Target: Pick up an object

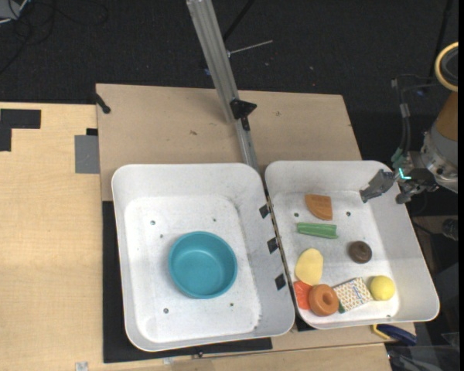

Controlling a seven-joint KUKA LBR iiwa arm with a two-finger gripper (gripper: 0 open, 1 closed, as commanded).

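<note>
Atop wooden bench [39,207]: two white bins [139,199]

The arm [446,141] reaches in low from the right edge.

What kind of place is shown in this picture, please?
Probably a robotics lab bench set up for grasping trials. Two white bins sit side by side, the right one holding toy food such as a donut, and a robot arm's end effector hovers at its edge.
</note>
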